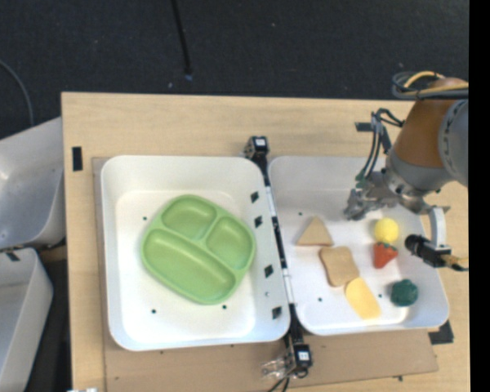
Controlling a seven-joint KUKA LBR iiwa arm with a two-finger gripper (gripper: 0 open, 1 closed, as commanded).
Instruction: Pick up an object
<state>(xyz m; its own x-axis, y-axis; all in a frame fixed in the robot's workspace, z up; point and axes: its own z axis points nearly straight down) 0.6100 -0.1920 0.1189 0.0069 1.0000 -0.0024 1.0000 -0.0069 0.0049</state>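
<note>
The bench [82, 121] carried two white bins side by side. The left bin [114, 219] held a green divided plate [198, 248] lying flat near its middle, well clear of the arm. The right bin [310, 178] held all the small things, gathered toward its near right corner.

As I judged it, the pick had not been made: nothing was off the bin floor. The arm [425, 141] reached in over the right bin's far right edge, and the gripper [367, 202] hung low just beside the yellow ball [385, 230], with nothing visibly between its fingers. Closing on a piece and lifting it were both left to do.

From big to small, the candidates were a tan slice of bread [338, 265] near the bin's middle, a tan wedge [314, 233] just beyond it, a yellow block [362, 298] by the near edge, the yellow ball, a red strawberry-like piece [384, 255] touching the ball's near side, and a dark green lump [404, 293] in the near right corner.

The gripper was small and dark against cables; I could not tell whether it stood open or closed. The arm's upper part was cut off at the side.
</note>
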